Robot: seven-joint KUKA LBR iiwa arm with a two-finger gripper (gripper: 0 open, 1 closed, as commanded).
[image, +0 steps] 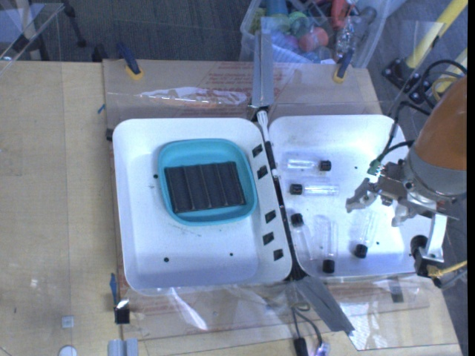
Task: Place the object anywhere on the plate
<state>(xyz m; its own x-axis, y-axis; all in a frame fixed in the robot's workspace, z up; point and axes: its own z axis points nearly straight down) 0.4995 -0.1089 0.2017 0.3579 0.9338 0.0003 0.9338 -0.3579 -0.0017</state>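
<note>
A teal plate (205, 212) with a dark ridged insert sits in the left white bin (137, 254). Several clear vials with black caps lie in the right bin (338, 136): one (306, 165) near the back, one (315, 190) below it, one (326, 237) near the front and another (364, 232) further right. My gripper (381, 201) hangs over the right side of the right bin, just above that last vial. I see nothing held in it.
A black-tabbed divider (269, 199) runs between the two bins. A clear box of colourful objects (315, 10) stands behind the bench. Cables (415, 80) hang at the right, by the arm.
</note>
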